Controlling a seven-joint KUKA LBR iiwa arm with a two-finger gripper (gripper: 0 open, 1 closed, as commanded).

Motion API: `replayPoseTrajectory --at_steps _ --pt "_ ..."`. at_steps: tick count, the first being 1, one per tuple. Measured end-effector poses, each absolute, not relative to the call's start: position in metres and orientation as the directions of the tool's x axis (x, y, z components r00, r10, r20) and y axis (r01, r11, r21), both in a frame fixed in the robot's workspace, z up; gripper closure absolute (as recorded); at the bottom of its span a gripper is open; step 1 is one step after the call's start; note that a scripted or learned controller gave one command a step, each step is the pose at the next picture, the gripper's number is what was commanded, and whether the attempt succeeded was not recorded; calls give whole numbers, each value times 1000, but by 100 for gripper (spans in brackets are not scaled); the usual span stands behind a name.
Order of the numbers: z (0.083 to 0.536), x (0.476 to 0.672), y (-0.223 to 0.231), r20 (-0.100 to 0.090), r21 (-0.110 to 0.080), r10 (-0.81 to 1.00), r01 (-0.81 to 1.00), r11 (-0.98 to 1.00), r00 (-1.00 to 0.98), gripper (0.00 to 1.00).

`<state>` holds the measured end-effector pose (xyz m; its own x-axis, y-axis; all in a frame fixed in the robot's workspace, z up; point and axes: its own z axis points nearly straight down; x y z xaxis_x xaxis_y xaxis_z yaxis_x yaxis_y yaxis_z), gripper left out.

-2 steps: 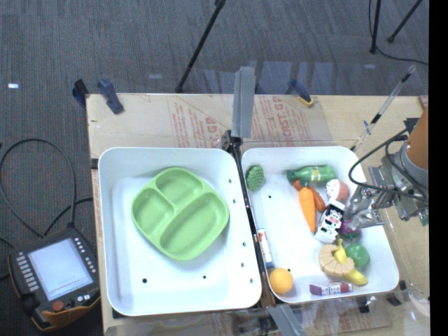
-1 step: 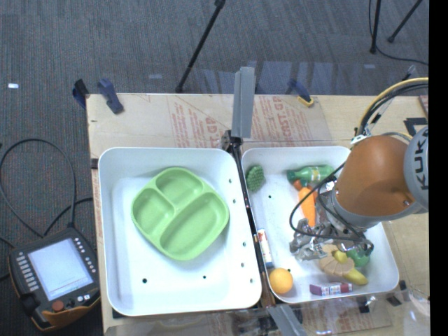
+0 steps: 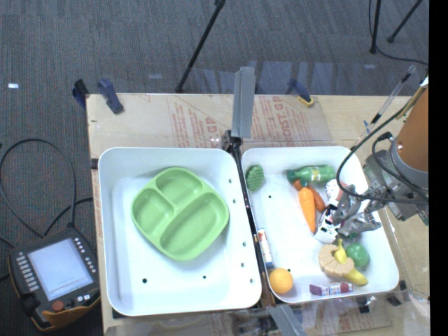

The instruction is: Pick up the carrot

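carrot point(image 3: 307, 209), just left of tool point(image 3: 337, 224)

From my station the light reads even and fairly bright overhead; the white bins point(image 3: 112, 187) glare slightly, shadows are faint, the carpet point(image 3: 84, 33) toward twelve o'clock is dimmer, and everything looks soft.

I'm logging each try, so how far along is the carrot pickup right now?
Not far. Done: the arm has reached over the right bin, with the gripper low, just right of the carrot. In hand: nothing I can see; the carrot lies flat on the bin floor, below the green bottle. Left: closing on the carrot and lifting it. The view doesn't settle how the jaws stand.
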<state>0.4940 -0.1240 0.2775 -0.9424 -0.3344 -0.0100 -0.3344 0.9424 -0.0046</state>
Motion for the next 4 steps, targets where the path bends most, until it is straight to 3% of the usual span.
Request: replayPoseTrajectory --at_steps 1,2,3,4 --pt "87 535 -138 -2 2 -323 -323 946 -946 100" --pt "87 549 -146 -3 2 -781 -781 625 -625 100" --pt "87 549 -146 -4 2 -780 -780 626 -626 0" --pt "88 586 -123 -4 2 -622 -622 783 -783 0"
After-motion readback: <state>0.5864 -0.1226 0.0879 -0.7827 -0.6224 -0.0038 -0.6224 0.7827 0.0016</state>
